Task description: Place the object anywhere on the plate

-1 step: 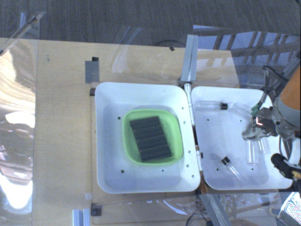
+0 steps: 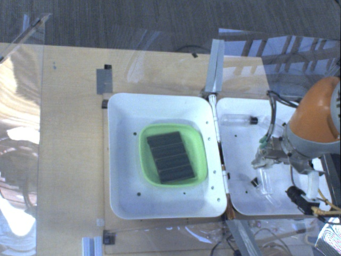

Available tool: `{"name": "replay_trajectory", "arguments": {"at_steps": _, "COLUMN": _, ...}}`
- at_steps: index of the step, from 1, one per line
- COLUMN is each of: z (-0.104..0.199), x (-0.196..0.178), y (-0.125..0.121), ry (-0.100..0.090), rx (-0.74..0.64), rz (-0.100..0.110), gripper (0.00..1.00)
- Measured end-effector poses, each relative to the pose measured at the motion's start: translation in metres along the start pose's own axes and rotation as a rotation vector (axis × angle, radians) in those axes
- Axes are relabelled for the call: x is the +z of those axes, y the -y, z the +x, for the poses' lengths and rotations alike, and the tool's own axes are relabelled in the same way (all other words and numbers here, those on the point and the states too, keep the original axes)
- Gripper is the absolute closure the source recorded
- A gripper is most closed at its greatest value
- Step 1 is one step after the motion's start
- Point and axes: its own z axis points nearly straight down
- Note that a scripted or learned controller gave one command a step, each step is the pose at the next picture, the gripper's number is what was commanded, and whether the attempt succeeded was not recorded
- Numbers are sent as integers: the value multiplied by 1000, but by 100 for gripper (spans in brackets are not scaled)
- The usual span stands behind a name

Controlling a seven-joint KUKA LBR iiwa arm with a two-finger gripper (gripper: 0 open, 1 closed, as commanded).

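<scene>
Camera view: dark object (image 2: 170, 157) is seen already on green plate (image 2: 151, 143), well left of claw (image 2: 265, 161); its grip state cannot be told.

The plate (image 2: 173, 154) sat in the left bin (image 2: 122, 159), bearing a ridged block (image 2: 170, 157). The gripper (image 2: 265, 161) hung over the right bin (image 2: 240, 196).

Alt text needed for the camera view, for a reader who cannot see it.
A dark ridged block lies on a green plate in the left white bin. The arm's gripper hangs over the right bin, near a clear tube.
</scene>
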Motion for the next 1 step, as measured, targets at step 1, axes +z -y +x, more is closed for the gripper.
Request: {"name": "replay_trajectory", "arguments": {"at_steps": 1, "z": 49, "x": -27, "y": -30, "ry": 0, "rx": -20, "rz": -4, "gripper": 100}}
